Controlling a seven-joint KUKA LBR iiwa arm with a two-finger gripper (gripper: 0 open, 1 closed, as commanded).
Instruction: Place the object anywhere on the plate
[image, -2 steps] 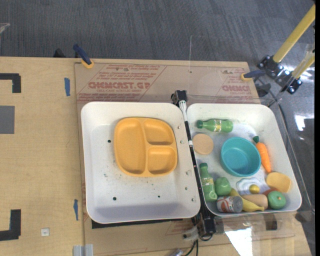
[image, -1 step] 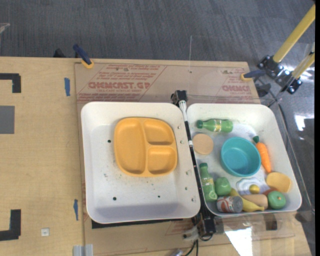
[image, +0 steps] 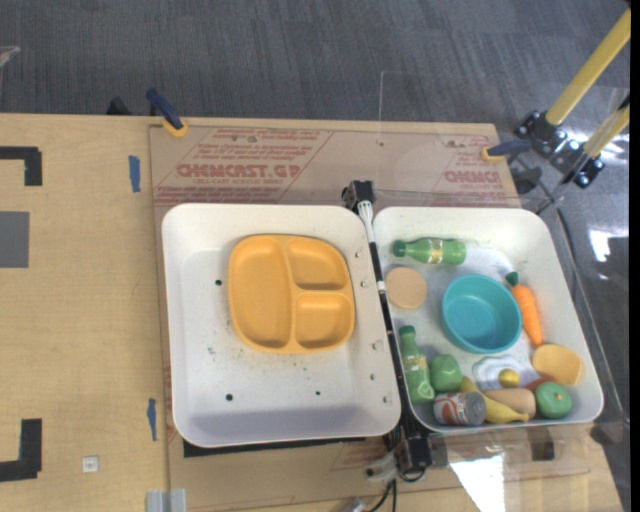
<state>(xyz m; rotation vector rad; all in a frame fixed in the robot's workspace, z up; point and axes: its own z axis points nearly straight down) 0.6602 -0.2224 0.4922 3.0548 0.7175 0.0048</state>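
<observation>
Opening step, by judgement: the plate (image: 292, 293), glossy yellow with three rounded wells, sits bare in the left bin (image: 190, 330). Candidate objects — smooth plastic toys, a teal bowl (image: 482, 312), a tapered carrot (image: 528, 312) — crowd the right bin (image: 560, 250). Next comes picking one. The gripper's state cannot be told.

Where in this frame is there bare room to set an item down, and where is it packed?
All three compartments of the yellow plate are bare, as is the left bin floor around it. The right bin is crowded: teal bowl, carrot, green bottle and toys along its near edge.
</observation>
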